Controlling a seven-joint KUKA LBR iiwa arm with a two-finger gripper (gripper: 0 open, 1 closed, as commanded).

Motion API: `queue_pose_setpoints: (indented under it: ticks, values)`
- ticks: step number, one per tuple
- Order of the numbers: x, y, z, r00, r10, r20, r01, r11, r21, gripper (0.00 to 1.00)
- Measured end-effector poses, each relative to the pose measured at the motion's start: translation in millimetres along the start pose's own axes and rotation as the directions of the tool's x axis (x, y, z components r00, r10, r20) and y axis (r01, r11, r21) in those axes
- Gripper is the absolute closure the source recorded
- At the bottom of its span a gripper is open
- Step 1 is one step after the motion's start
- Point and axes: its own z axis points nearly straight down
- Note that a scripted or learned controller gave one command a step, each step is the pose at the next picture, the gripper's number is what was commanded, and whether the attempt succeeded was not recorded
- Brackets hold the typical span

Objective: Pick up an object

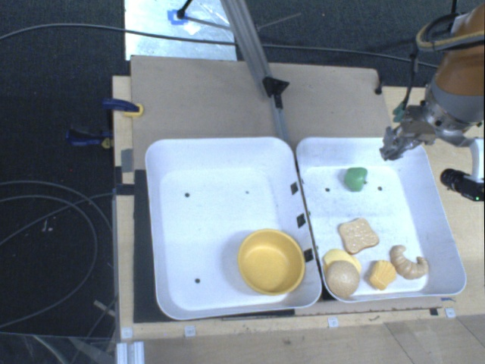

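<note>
In the right bin point(432, 196) lie a small green object point(355, 178), a tan cracker-like toast piece point(358, 235), a croissant point(408, 263), a small yellow piece point(382, 274) and a round beige-and-yellow ball point(342, 273). A yellow bowl point(270, 260) sits in the left bin point(174, 203) near its front right. My gripper point(395, 148) hangs over the right bin's far right edge, up and to the right of the green object, with nothing seen between its fingers.
A slanted metal pole point(250, 36) crosses the top of the bench and ends near the bins' divider. Blue and yellow clamps point(121, 108) grip the bench's left edge. Cables lie on the dark floor at the left.
</note>
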Motion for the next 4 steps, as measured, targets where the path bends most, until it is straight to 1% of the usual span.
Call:
queue_pose_setpoints:
  ticks: [1,2,3,4]
  values:
    - [57.6,-5.0,-1.6,1.0,-0.001,-0.001,0.001,1.0,0.0,1.0]
    - [109.8,8.6,-6.8,1.0,-0.001,-0.001,0.001,1.0,-0.002,1.0]
    - [160.5,7.5,5.3,1.0,-0.001,-0.001,0.001,1.0,0.001,1.0]
    - [223.2,8.2,0.5,1.0,-0.002,-0.002,0.002,1.0,-0.001,1.0]
